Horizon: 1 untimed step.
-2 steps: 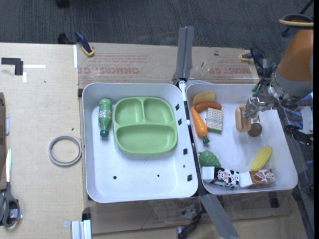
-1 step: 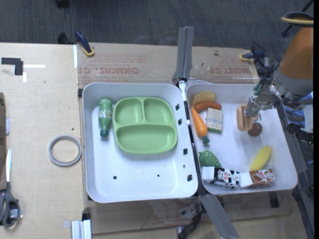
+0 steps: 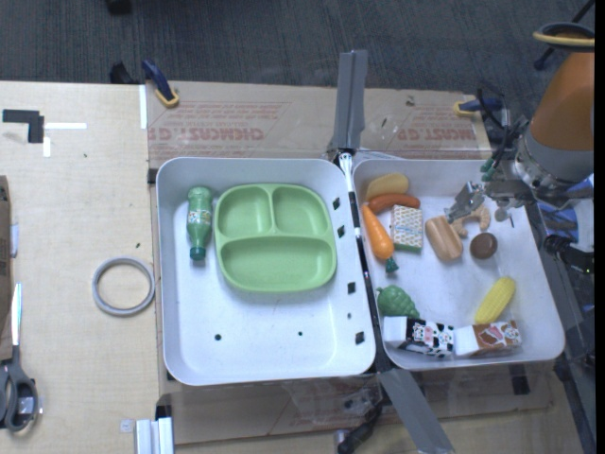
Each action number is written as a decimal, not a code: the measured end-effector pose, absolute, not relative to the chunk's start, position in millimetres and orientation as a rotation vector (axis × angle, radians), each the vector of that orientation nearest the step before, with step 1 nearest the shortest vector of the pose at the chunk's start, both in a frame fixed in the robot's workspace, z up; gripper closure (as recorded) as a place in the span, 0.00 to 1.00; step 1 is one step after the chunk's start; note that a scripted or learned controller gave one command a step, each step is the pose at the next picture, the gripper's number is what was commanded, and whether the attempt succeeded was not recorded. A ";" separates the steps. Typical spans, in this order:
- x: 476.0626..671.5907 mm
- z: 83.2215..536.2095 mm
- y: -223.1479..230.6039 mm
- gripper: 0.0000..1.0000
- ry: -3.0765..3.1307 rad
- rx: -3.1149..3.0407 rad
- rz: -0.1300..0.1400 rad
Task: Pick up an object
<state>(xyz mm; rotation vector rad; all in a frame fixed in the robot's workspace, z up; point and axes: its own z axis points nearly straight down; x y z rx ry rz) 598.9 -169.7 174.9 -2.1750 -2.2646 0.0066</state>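
Note:
My gripper (image 3: pixel 470 202) hangs over the upper right part of the right bin (image 3: pixel 548 282), reaching in from the grey and orange arm (image 3: pixel 562 112). A small tan item (image 3: pixel 479 219) lies just under its tip; whether they touch is unclear. Close by lie a tan bread roll (image 3: pixel 443 238) and a brown ball (image 3: pixel 484 245). Further left are an orange carrot (image 3: pixel 377 233), a red sausage (image 3: pixel 394 201), a yellow piece (image 3: pixel 388 185) and a speckled cracker block (image 3: pixel 407 227). Near the front lie a corn cob (image 3: pixel 494 299), broccoli (image 3: pixel 397 302), a cow-patterned carton (image 3: pixel 430 337) and a brown packet (image 3: pixel 496 336).
The left bin (image 3: pixel 265 348) bears a green divided plate (image 3: pixel 276 236) and a green bottle (image 3: pixel 198 221) lying along its left wall. On the bench to the left rest a tape ring (image 3: pixel 124 285) and scissors (image 3: pixel 16 391). A grey divider post (image 3: pixel 350 97) stands between the bins at the back.

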 end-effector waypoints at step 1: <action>601.1 92.4 -190.4 0.00 -2.246 -2.197 -0.003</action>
